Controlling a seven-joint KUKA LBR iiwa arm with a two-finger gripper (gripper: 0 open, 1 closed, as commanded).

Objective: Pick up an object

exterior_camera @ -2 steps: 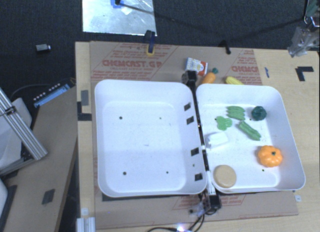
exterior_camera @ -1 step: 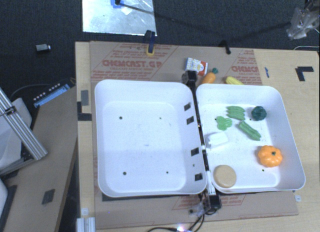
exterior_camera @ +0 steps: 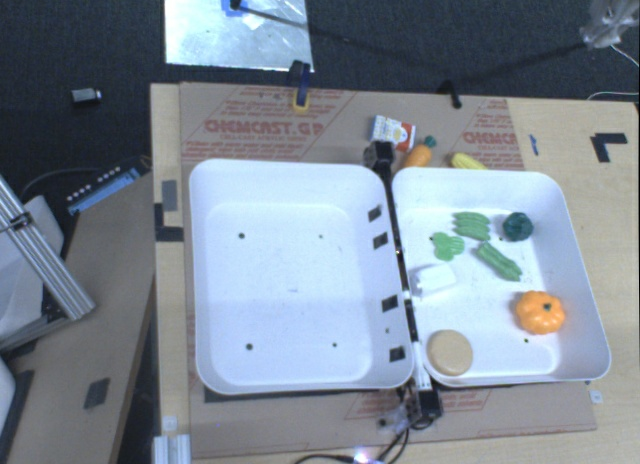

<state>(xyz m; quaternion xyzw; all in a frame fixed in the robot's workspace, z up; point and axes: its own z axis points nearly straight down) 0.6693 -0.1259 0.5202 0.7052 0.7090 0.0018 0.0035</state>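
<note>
With the gripper [exterior_camera: 612, 14] blurred at the far corner, jaws' state impossible to tell, a descent could slip off the rounded orange pumpkin [exterior_camera: 540, 312] or the flat tan disc [exterior_camera: 450, 352].

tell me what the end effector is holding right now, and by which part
Cannot be told. The toys, among them the pumpkin and cookie, lie loose in the right bin.

Two bins set side by side on counter [exterior_camera: 560, 132]. In right bin [exterior_camera: 575, 252]: pumpkin [exterior_camera: 540, 312] at right, round biscuit [exterior_camera: 450, 353] at near left corner, bean pod [exterior_camera: 498, 260] between, broccoli [exterior_camera: 517, 225] behind. Carrot [exterior_camera: 417, 156] laid on counter behind bins. Left bin [exterior_camera: 290, 272] beside.
</note>
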